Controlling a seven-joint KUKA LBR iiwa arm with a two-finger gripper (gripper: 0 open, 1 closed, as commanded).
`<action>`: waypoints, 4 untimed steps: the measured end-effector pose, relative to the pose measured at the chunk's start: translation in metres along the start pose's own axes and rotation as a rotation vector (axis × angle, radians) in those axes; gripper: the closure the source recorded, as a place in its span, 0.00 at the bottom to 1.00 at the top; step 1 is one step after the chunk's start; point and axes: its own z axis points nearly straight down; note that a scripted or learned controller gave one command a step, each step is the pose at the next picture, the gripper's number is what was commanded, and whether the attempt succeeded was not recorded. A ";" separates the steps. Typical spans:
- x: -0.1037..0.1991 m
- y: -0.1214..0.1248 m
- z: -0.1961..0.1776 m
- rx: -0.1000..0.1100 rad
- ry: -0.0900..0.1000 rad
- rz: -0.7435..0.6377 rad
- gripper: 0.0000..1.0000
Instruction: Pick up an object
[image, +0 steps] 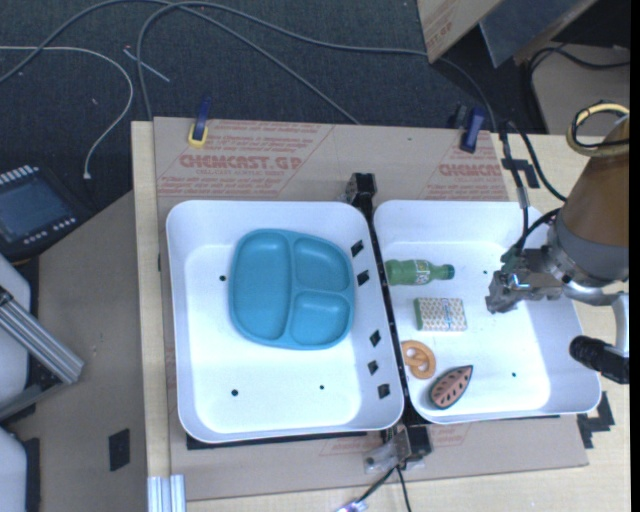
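Bins (200, 300): 2. Blue tray (292, 288): 1. Green bottle (418, 271): 1. Sponge (441, 314): 1. Pretzel (418, 358): 1. Leaf-shaped item (451, 386): 1.

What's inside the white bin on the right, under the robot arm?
The right bin holds a green bottle, a patterned sponge, a pretzel and an orange leaf-shaped toy. The arm covers the bin's right edge, so anything there is hidden.

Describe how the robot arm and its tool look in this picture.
The arm is bulky and rounded: a brownish-orange band sits above a grey wrist section. At its end, the tool is a small, dark grey metal assembly with blocky parts. Thin dark cables run beside the wrist toward it. No markings are legible.
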 end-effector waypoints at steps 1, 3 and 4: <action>0.002 0.004 -0.044 0.002 0.000 0.001 1.00; 0.045 0.021 -0.081 0.005 0.002 -0.003 1.00; 0.097 0.042 -0.072 0.005 0.001 -0.002 1.00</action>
